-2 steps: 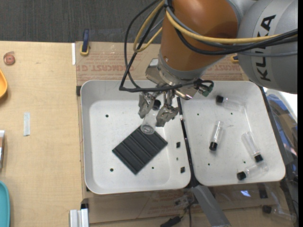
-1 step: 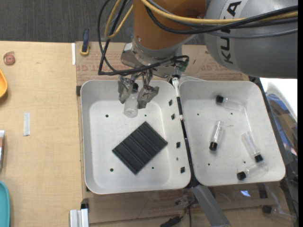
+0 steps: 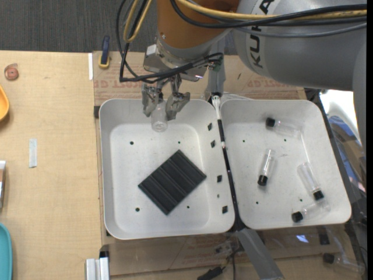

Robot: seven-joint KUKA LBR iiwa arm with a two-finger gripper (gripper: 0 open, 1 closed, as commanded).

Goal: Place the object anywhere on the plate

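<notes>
The place was a robotics laboratory, arranged for testing. A large grey industrial arm (image 3: 303, 34) with an orange band and loose yellow and black cables (image 3: 134, 16) reached over a pale wooden bench (image 3: 52, 156). Two shallow white bins (image 3: 108, 174) stood side by side on the bench, held together by black clips. The right bin (image 3: 341, 174) contained several small clear vials with black caps (image 3: 265, 168), the kind used in laboratories.
</notes>
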